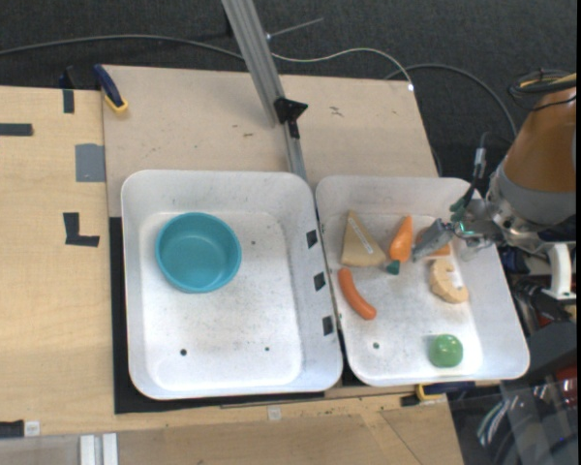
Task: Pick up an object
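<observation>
In the right bin (484,352) lie an orange carrot (401,237) with a dark green end, a tan wedge (360,242), an orange-red sausage (357,294), a pale pastry piece (448,281) and a green ball (445,351). My gripper (429,242) reaches in from the right, low over the bin. Its tip is just right of the carrot and above the pastry piece. I see nothing held in it. The arm's wrist (537,177) stands over the bin's right rim.
The left bin (223,347) holds a teal bowl (198,251). A grey metal pole (261,56) slants down to the ridge between the bins. Cables run across the dark floor behind the bench.
</observation>
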Available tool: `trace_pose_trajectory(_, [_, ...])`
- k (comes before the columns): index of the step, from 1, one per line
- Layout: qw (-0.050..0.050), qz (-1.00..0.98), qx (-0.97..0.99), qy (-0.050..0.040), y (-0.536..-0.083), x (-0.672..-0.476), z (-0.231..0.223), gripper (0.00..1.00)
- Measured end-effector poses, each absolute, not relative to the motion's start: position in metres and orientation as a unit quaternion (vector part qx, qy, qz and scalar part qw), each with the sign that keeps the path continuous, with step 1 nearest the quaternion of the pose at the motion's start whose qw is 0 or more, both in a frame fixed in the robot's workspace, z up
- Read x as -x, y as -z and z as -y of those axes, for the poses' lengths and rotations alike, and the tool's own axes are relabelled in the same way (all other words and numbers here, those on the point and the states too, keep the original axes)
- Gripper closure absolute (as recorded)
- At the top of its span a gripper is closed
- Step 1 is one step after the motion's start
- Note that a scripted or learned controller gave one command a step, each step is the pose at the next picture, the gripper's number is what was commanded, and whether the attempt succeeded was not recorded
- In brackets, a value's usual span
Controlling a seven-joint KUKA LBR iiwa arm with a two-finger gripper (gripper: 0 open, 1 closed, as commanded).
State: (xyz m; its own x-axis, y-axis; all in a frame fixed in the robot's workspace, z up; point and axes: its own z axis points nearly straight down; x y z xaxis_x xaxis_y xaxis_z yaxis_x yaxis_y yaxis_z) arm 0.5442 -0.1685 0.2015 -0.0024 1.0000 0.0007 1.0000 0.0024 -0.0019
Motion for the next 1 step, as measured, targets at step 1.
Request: trace_pose_trajectory(1, [0.001,0.708,0.706,-0.0004,-0.2016,-0.5443,0.1687,0.0])
